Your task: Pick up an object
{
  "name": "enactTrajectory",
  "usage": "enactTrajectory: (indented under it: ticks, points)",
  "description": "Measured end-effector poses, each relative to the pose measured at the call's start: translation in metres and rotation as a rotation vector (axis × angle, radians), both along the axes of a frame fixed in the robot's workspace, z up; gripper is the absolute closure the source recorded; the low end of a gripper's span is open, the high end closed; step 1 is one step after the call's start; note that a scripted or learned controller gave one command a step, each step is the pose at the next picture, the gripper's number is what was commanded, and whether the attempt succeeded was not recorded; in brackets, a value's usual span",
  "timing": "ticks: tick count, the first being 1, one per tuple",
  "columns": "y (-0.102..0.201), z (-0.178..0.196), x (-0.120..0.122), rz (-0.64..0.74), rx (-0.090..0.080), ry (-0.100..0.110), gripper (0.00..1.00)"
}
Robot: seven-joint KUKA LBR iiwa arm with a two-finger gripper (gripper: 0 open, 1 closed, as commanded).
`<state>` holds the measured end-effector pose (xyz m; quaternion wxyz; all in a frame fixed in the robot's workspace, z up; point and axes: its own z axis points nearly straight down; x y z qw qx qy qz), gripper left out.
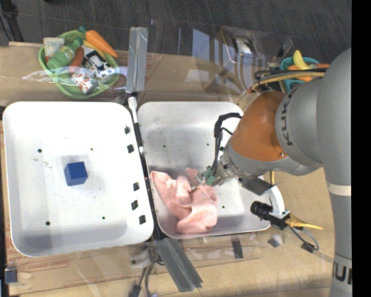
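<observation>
A crumpled pink cloth [187, 202] lies in the near part of the right bin [173, 129]. My gripper [208, 178] is low over the cloth's right upper edge, at or just above the fabric; the arm's orange band hides much of the wrist behind it. A blue cube [76, 172] sits by itself in the left bin [25, 122], well away from the gripper.
A green bowl [80, 88] of toy food and small items stands beyond the left bin at the back left. Cables and yellow and teal objects [300, 64] lie at the back right. A black fixture [266, 212] sticks out by the right bin's near right corner.
</observation>
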<state>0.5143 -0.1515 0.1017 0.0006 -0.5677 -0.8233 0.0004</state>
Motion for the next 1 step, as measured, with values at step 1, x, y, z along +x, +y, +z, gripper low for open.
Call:
enactTrajectory:
  ticks: [1]
  points:
    - [0.0447,0.0984,0.0851,-0.108,0.0,0.0,1.0]
